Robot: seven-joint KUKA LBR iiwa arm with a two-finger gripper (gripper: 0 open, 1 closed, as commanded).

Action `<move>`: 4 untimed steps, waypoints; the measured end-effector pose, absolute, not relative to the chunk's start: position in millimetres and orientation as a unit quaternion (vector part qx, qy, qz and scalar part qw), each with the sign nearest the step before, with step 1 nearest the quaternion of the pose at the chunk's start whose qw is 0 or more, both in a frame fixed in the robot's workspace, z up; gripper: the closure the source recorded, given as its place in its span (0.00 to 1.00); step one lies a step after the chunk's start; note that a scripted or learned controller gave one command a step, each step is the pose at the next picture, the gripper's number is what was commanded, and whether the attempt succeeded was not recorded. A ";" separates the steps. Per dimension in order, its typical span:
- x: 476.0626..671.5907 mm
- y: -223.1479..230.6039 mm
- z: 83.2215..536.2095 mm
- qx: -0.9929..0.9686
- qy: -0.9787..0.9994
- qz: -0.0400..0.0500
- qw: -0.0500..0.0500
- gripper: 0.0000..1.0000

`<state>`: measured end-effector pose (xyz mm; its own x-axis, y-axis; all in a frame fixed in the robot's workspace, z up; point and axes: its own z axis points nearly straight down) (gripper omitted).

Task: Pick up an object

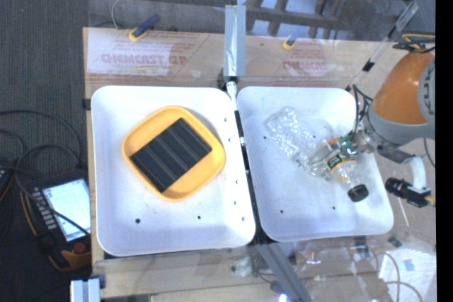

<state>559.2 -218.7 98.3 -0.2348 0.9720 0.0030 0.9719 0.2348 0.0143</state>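
A yellow dish-shaped object point(174, 152) with a black ribbed top lies in the left bin point(113, 223). In the right bin point(297, 219) lies a crushed clear plastic bottle point(294, 134), running from upper left to lower right, with a coloured label end point(333, 159) and a black cap point(357, 192). The arm point(403, 92) with its orange band comes in over the right bin's right rim. My gripper point(352, 145) is low over the bottle's label end, at its right side; whether it touches the bottle I cannot tell.
A metal divider point(234, 39) stands behind the gap between the bins. A handheld controller point(60, 208) and cables lie on the floor to the left. A black and yellow fitting point(407, 192) sits just outside the right bin's right rim.
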 end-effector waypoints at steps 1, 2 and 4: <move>562.7 -218.8 97.8 0.632 0.775 0.005 -0.001 0.00; 562.7 -218.9 97.8 0.632 0.775 0.005 -0.001 0.00; 585.0 -220.0 93.8 0.535 0.845 0.002 0.001 0.00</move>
<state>585.0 -220.0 93.8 -0.4267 0.9044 0.0003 0.9044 0.4267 0.0038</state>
